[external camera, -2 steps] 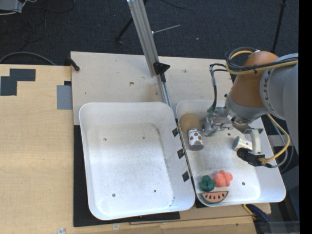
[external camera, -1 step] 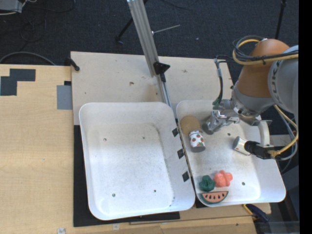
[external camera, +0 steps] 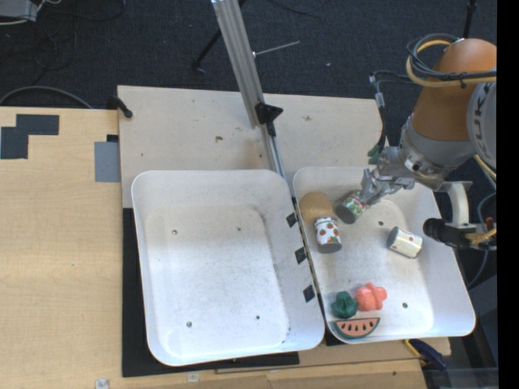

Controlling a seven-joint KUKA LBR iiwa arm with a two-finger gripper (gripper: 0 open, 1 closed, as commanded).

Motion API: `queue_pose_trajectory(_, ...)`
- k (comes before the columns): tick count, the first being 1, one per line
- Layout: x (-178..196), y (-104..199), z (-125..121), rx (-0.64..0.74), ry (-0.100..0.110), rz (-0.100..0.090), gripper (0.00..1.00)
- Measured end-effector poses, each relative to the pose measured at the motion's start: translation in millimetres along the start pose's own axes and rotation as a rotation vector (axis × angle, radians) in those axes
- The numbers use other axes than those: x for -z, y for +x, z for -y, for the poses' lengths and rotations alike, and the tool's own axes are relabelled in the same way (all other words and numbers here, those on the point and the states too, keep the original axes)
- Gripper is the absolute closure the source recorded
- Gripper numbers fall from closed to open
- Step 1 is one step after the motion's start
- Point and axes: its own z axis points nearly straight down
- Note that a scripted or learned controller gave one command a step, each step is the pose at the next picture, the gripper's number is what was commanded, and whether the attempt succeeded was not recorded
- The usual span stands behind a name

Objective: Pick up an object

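Your gripper (external camera: 362,198) sits right of frame centre, over the right bin (external camera: 454,314), with a small green-capped grey cylinder (external camera: 351,208) apparently pinched between its closed fingers. Judge it light, rigid and likely slippery; grip across its middle, not the cap.

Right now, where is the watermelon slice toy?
The watermelon slice lies at the near edge of the right bin, low in the camera view, just below the green toy and the orange toy.
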Motion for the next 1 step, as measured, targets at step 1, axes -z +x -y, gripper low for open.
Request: queue_pose_trajectory(1,-18.9,0.5,0.4,0.0,0.008,0.0,1.0)
